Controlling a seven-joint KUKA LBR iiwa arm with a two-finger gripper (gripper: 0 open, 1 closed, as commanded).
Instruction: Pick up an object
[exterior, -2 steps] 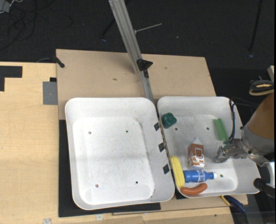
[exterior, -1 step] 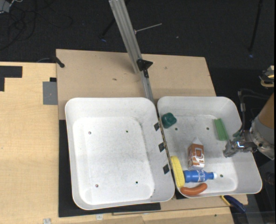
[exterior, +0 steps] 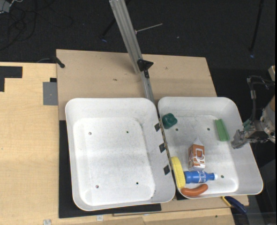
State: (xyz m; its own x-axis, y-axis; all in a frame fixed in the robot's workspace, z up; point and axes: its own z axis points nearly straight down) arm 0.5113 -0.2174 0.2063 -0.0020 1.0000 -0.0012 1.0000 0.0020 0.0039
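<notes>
Overhead view of your bench, with two shallow white bins side by side. The left bin sits beside the right bin, their inner walls touching along a seam marked by small black clips. A grey metal rail slants down from the top toward that seam.

Your candidate objects all lie in the right bin. A dark green round piece rests near the bin's upper left corner. A light green bar lies upright in the view near the right wall. A brown and white packet sits mid-bin. Below it, a blue bottle lies on its side, touching a yellow brush-like strip at the left wall and just above an orange sausage-shaped item against the front wall.

Your gripper hangs over the right rim of the right bin, just beside the light green bar and apart from it. You cannot tell here whether its claw is parted or closed; nothing appears between its tips.
</notes>
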